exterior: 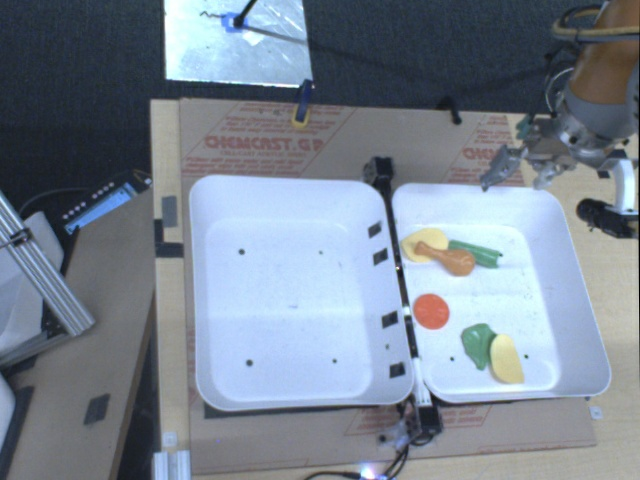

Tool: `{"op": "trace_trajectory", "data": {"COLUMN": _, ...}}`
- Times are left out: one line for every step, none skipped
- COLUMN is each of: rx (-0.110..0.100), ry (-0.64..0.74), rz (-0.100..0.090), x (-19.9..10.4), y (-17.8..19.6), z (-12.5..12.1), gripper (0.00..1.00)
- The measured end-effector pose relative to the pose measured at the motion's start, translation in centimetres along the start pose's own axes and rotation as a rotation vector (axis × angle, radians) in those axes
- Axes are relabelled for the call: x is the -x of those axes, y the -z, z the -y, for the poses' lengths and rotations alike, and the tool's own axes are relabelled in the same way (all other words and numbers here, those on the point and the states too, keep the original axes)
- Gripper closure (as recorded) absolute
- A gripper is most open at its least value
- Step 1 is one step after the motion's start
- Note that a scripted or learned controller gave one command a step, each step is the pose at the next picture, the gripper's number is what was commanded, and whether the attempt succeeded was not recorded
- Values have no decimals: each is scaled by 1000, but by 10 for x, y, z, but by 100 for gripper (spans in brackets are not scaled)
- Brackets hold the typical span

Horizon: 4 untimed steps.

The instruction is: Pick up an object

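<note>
My gripper hangs over the far right rim of the right bin, its two fingers spread open with nothing between them. In that bin lie a yellow piece with an orange-brown drumstick shape across it, and a green pod beside them. Lower down sit a flat red-orange disc, a green leafy piece and a yellow lemon-like piece. All these objects rest well below and left of the gripper.
The left bin adjoins the right one along a black-clipped seam. A metal sheet lies at the back. A yellow-blue clip sits on the cardboard base. Grey rails stand at far left.
</note>
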<state>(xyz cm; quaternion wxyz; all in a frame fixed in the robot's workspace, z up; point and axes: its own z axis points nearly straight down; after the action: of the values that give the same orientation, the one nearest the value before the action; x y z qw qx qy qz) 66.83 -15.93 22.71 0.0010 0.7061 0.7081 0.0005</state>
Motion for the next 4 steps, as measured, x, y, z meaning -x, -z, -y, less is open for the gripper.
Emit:
{"op": "trace_trajectory", "data": {"rx": 5, "ry": 3, "rz": 1, "x": 0, "y": 12, "z": -1, "gripper": 100}}
{"op": "trace_trajectory", "data": {"rx": 11, "ry": 8, "rz": -2, "x": -114, "y": 111, "z": -3, "gripper": 100}}
{"op": "trace_trajectory", "data": {"rx": 17, "ry": 2, "rz": 2, "x": -98, "y": 241, "z": 2, "gripper": 100}}
{"op": "trace_trajectory", "data": {"rx": 8, "ry": 5, "rz": -1, "x": -126, "y": 297, "z": 27, "gripper": 100}}
